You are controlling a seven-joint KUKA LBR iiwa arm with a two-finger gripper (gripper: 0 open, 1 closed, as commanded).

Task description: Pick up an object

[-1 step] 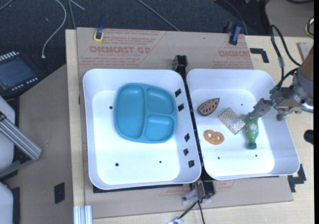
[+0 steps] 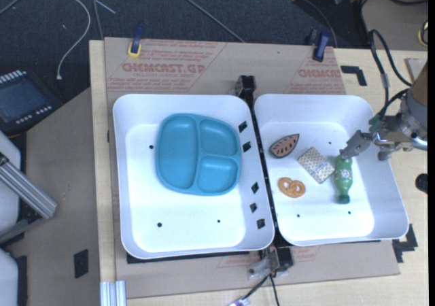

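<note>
A small green plastic bottle (image 2: 343, 178) with a white label lies in the right white bin (image 2: 326, 230), near its right wall. Just to its left sits a speckled white square packet (image 2: 315, 163), with a brown leaf-shaped piece (image 2: 284, 145) farther left and an orange pretzel-shaped toy (image 2: 291, 188) below that. The gripper (image 2: 367, 140) hangs over the bin's right side, above the bottle's top end, its fingers spread apart and holding nothing. The grey arm (image 2: 416, 111) enters from the right edge, reaching across the bin's rim. The left white bin (image 2: 136, 230) holds a blue three-compartment plate (image 2: 198, 154), and both bins rest on the cardboard-covered tabletop (image 2: 204, 60).
</note>
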